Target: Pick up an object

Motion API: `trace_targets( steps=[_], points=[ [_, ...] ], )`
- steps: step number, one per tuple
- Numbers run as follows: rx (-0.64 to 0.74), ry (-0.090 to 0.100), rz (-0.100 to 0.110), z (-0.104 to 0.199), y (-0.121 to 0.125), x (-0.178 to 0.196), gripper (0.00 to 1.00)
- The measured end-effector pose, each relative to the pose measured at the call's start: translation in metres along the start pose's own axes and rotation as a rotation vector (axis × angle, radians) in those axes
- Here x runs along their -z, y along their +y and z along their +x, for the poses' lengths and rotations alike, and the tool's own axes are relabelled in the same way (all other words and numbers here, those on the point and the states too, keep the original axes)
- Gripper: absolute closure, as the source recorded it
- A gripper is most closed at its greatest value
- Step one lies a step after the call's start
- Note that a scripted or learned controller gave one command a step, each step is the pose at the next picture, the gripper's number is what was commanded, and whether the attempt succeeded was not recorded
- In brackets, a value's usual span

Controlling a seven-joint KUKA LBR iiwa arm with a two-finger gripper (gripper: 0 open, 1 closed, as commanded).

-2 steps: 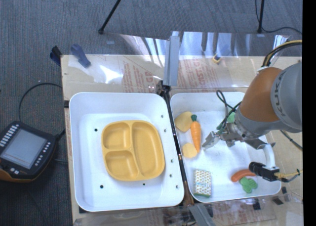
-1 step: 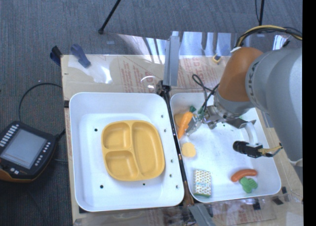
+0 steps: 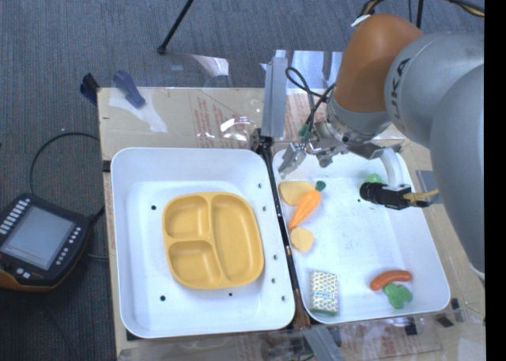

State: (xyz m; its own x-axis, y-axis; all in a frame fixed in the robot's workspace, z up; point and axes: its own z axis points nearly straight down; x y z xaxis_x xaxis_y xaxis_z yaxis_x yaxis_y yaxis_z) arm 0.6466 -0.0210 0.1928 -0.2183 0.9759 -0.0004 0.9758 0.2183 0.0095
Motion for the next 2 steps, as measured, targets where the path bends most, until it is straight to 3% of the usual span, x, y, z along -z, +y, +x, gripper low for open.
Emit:
trace_targets(
  steps=[1,2],
  points=[
    [-0.053,-0.001,0.006,-0.049,-0.012,0.041,0.00],
    [-0.084,0.002,0.018,-0.036,-0.013,-0.010,0.00]
  ],
)
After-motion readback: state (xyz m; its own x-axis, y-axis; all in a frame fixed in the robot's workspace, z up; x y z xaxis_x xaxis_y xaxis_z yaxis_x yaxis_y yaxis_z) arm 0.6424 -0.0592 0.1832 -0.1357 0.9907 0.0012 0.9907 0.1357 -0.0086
